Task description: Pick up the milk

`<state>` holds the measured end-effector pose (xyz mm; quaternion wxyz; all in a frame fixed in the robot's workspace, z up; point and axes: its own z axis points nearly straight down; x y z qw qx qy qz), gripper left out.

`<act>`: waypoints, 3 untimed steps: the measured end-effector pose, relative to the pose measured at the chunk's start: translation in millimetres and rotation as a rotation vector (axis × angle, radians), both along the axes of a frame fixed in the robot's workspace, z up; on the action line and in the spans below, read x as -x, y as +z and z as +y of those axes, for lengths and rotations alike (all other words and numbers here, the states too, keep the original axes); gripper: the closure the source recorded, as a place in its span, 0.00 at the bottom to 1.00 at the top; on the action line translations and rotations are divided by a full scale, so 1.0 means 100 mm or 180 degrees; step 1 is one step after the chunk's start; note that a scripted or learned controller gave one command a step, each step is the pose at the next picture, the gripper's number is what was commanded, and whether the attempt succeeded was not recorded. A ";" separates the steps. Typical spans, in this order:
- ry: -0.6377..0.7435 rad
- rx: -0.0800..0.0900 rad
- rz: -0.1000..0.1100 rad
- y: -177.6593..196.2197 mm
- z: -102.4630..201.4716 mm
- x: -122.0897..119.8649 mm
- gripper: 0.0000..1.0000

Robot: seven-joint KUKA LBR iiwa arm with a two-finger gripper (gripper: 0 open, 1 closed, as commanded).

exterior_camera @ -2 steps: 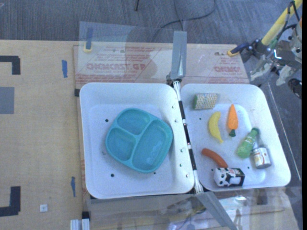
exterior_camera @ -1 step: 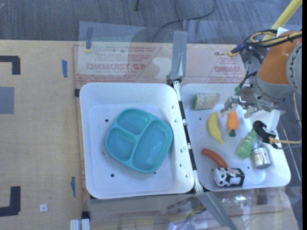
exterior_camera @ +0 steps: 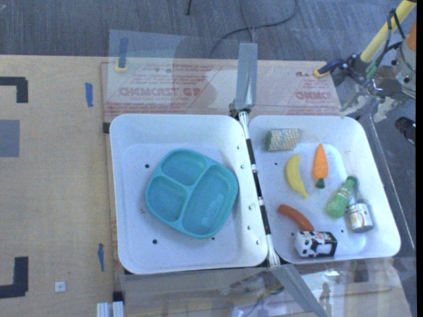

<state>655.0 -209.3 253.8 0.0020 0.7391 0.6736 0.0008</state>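
Milk: we log the milk carton (exterior_camera: 315, 244), black-and-white cow print, lying on its side at the near edge of the right bin (exterior_camera: 377, 144), close to the front wall.
Neighbours of milk: a red sausage (exterior_camera: 295, 216) lies just above it, near but apart; a small tin can (exterior_camera: 359, 217) sits to its right with open floor between.
Other right-bin stock: green bottle (exterior_camera: 341, 197), carrot (exterior_camera: 320, 164), banana (exterior_camera: 295, 175), and a speckled sponge-like block (exterior_camera: 283, 139) near the far wall.
Open room: we find bare floor in the bin's far right corner and along its right wall.
Left bin (exterior_camera: 125, 177): holds a teal divided plate (exterior_camera: 192, 192), centred, with clear margins on all sides.
Gripper (exterior_camera: 365, 99): at the top right, outside the right bin's far corner; we cannot tell how its jaws are set, and see nothing in them.
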 end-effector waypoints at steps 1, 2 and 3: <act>0.1072 0.0001 -0.0004 -1.58 0.17 0.42 0.00; 0.1967 0.0013 -0.0008 -0.01 -0.12 -0.01 0.00; 0.1401 -0.0001 0.0003 -0.70 -0.12 0.52 0.00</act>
